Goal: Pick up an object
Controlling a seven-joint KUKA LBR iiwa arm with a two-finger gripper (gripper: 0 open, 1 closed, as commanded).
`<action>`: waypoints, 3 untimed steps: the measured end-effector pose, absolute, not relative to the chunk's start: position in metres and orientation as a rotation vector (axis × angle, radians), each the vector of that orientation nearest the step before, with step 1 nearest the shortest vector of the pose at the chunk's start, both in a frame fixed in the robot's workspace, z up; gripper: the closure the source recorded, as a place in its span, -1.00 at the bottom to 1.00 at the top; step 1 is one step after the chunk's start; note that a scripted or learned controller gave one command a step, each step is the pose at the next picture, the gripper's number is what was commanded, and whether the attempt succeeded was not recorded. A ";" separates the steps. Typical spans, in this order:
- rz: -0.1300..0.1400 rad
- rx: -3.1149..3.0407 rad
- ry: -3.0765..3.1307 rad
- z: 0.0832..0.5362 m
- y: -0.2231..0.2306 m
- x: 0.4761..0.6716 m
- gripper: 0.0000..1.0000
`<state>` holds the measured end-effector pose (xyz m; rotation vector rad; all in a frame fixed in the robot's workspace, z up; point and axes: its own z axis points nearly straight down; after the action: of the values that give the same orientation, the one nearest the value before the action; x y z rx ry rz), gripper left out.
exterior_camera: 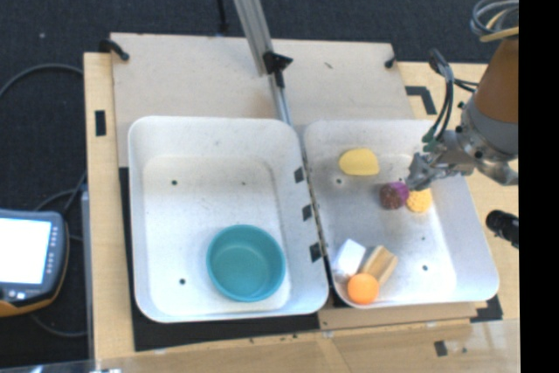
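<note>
- Reaching in from the right, the grey arm (pixel 489 113) is being brought low over the right bin (pixel 454 266), its jaws (pixel 423 172) poised just above a small purple object (pixel 393 195) and a small orange-yellow piece (pixel 420 202) lying side by side.
- How far the jaws are parted cannot be told, and nothing is being seen held between them.
- A yellow lump (pixel 359 162) is lying nearby toward the bin's far side; a white block (pixel 349 257), a tan block (pixel 378 262) and an orange ball (pixel 363 287) are being left clustered at the near corner.
- A teal bowl (pixel 246 262) is sitting in the left bin (pixel 157 188) on the desk (pixel 201 74).
- The pick is being judged as not yet made: closing and lifting are remaining.
</note>
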<state>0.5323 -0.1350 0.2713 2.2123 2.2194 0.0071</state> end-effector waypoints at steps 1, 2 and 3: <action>0.002 2.213 2.228 0.257 -0.082 0.536 1.00; 0.001 2.213 2.228 0.248 -0.032 0.549 1.00; 0.004 2.212 2.230 0.257 0.019 0.553 1.00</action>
<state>0.5528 0.0192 0.2568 2.2122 2.2299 0.0036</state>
